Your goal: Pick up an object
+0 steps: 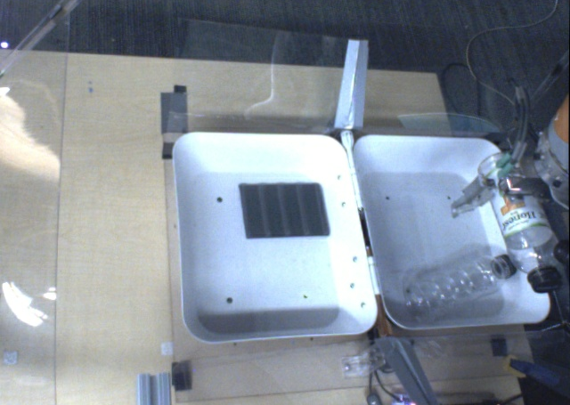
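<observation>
While partly hidden, bottle seemingly sits just beside hand.

- Open floor is being left across most of the left bin, broken by a dark ribbed pad.
- The right bin's right and lower portions are being obstructed by two clear bottles.

Lab: bench, twin bins

arm cut off at right edge, hand blurred (grip unclear)
</observation>
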Motion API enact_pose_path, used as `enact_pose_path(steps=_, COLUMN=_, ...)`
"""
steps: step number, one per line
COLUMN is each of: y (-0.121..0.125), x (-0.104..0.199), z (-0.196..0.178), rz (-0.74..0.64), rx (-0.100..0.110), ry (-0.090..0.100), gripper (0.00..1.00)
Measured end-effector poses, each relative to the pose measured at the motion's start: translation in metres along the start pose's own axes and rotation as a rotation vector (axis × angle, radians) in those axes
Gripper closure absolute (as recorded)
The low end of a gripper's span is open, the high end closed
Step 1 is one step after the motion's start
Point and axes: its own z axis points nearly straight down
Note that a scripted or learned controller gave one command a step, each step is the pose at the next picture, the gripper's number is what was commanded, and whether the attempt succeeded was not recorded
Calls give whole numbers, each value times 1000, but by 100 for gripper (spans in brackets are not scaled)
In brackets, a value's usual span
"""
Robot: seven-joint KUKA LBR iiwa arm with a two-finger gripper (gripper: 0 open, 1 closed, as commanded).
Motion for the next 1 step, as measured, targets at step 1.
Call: enact_pose_path(steps=1, y=-17, x=42, z=178, rz=76, rx=-8, ry=0, gripper=0)
